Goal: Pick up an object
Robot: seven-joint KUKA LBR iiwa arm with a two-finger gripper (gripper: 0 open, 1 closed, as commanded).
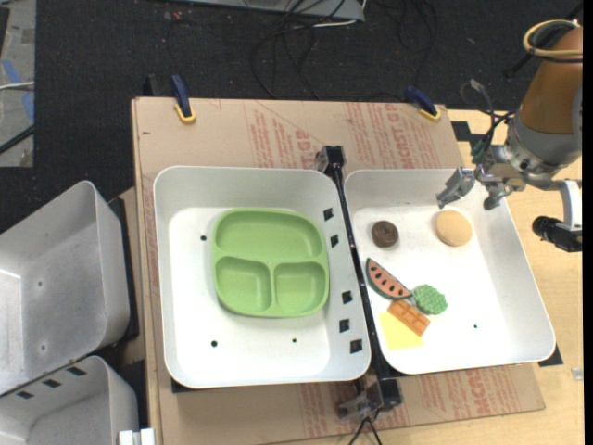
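Note:
The right bin [519,286] holds several toy foods: a tan bun [453,228], a brown donut [384,234], a watermelon slice [386,280], a green broccoli piece [429,298], an orange block [409,318] and a yellow wedge [400,335]. My gripper [473,191] hangs over the bin's back edge, just above and right of the bun. Its fingers are spread apart with nothing between them.
The left bin [185,202] carries a green sectioned plate [271,262]. A black divider [350,267] runs between the bins. Grey tubs [56,276] stand off the bench at left. Clamps [183,100] hold the cardboard at the back.

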